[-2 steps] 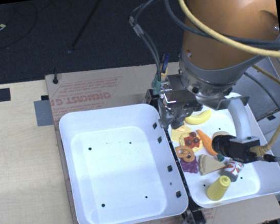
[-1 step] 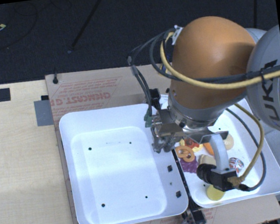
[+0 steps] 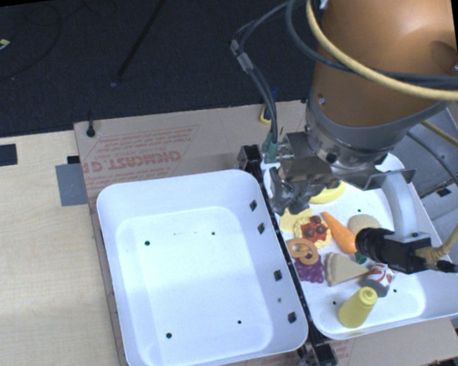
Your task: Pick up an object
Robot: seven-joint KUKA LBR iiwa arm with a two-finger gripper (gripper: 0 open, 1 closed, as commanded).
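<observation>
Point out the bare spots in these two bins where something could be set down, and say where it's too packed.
The left bin offers a bare white floor from wall to wall. In the right bin, the free floor is a strip along the near wall beside the yellow cylinder. Crowded: the middle, where the carrot, purple grapes and other toys cluster under the arm.

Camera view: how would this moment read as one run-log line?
task: pick up object | hand: low over right bin | near: carrot, yellow bottle | grasp: unclear

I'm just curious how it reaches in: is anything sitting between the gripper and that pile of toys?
Nothing visible does. The gripper hangs over the right bin's back left corner, with the toy pile right beside it.
</observation>
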